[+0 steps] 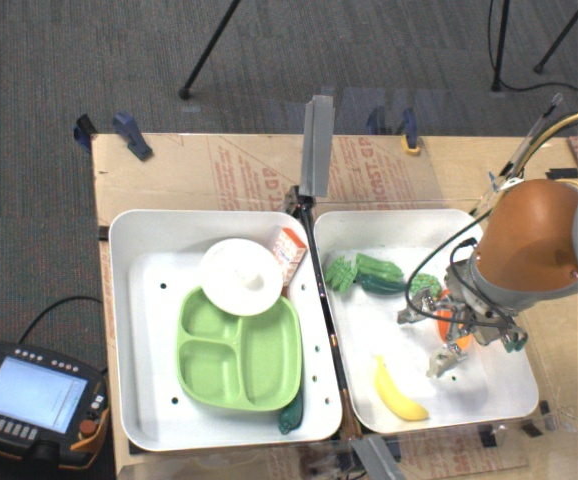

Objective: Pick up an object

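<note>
I see the arm [529,243] over the right bin [499,393], its gripper [456,340] low near the bin's middle. Something orange [447,320] sits among the gripper parts, but I cannot tell whether it is gripped. A banana [397,392] lies just left of the gripper, near the front wall. Green toys [371,272] lie toward the back left, beside the divider. In the left bin [134,368] a green tray [239,353] rests with a white plate [242,277] overlapping its back edge, and a carton [289,254] leans behind it
</note>
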You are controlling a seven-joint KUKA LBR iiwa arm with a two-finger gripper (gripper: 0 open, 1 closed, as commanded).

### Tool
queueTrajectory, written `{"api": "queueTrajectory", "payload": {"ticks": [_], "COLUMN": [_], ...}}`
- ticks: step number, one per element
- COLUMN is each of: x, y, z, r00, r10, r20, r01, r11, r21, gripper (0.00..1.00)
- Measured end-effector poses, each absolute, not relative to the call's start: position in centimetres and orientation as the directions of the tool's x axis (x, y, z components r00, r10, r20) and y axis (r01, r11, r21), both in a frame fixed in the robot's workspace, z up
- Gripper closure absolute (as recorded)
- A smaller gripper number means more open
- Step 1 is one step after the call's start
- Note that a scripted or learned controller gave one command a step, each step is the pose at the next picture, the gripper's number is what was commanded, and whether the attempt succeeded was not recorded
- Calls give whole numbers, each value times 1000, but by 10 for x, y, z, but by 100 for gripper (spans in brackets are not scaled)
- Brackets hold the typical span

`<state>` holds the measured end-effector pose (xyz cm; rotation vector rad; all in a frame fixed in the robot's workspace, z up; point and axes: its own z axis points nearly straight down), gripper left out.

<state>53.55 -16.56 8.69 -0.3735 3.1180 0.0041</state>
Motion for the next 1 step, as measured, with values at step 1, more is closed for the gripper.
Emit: {"api": "queueTrajectory", "payload": {"ticks": [1], "x": [536], "y": [-165], "z": [97], "r00": [-972], "r10": [-235], "r20": [-4], "r01": [-235], "r11": [972], "r21": [4], "gripper": [100]}}
